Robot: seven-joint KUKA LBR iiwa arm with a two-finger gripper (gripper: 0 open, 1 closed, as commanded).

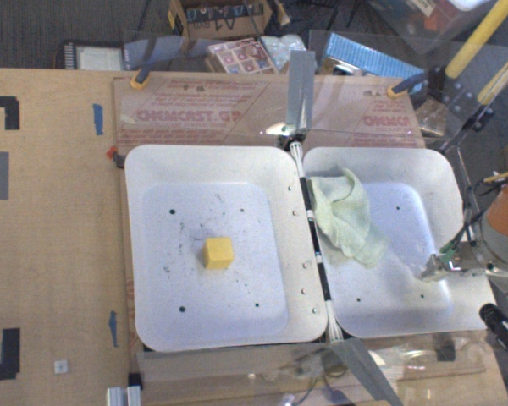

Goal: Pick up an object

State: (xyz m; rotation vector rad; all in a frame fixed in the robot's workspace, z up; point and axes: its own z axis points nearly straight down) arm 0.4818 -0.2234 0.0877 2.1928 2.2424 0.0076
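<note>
Arm [501,227] is showing an orange rounded part at the right edge, grey below it; thin dark cables are running alongside; small metallic hand [436,265] is carrying a green spot.

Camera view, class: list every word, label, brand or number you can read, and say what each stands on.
"CHEMCAST GP": red print, seen reversed, on the clear sheet behind the bins; repeated at its right end, partly legible.
Patterned red box behind the sheet: print too blurred to read.
Cardboard box: dark markings too small to read.
Yellow block, cloth: no text.
</note>
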